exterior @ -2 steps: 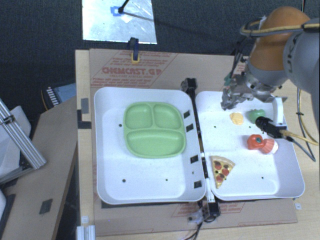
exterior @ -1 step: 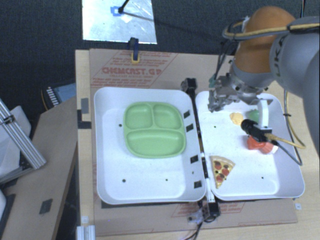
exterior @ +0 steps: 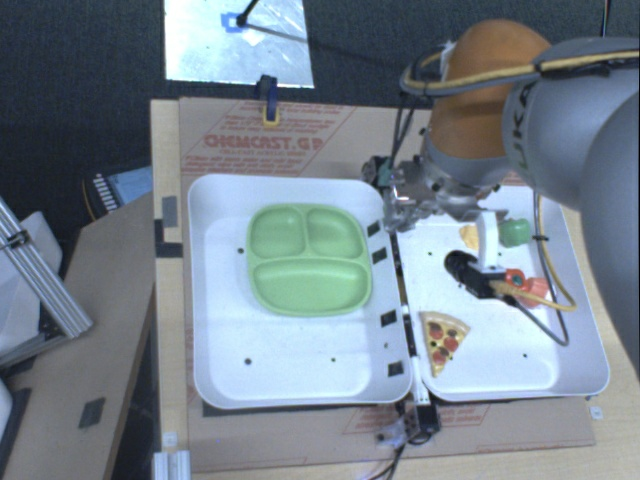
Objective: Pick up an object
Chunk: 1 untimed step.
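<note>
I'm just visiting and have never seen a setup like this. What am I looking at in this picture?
One camera above the bench looks down at a slant. The big grey and orange thing is a robot arm reaching in from the right; its gripper hangs near the wall between two white bins. The left bin holds a green divided plate. The right bin holds a toy pizza slice, a yellow piece, a green piece and an orange piece. Whether anything is held, I cannot tell.

White bins (exterior: 290,363), cardboard sheet (exterior: 330,128), silver square (exterior: 200,28)
</note>
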### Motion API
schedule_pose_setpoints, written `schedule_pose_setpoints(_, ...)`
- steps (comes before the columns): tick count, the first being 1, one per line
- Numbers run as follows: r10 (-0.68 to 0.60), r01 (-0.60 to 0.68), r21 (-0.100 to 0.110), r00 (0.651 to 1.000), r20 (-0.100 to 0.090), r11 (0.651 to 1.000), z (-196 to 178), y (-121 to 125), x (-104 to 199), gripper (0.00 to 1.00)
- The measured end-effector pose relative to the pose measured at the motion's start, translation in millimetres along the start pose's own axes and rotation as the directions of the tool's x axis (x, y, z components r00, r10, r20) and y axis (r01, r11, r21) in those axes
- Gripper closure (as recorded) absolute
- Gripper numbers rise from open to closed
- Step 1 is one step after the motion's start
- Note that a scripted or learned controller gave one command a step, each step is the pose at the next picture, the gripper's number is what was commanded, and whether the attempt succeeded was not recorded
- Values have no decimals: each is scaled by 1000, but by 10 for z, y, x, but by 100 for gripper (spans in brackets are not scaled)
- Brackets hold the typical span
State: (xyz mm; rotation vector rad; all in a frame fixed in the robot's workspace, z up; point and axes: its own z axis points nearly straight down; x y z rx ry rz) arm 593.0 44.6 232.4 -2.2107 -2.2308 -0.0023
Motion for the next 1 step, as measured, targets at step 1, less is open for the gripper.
schedule_pose_setpoints(1, -1, 1, -1, 1000, -1, 1000, -57, -68, 499, 100)
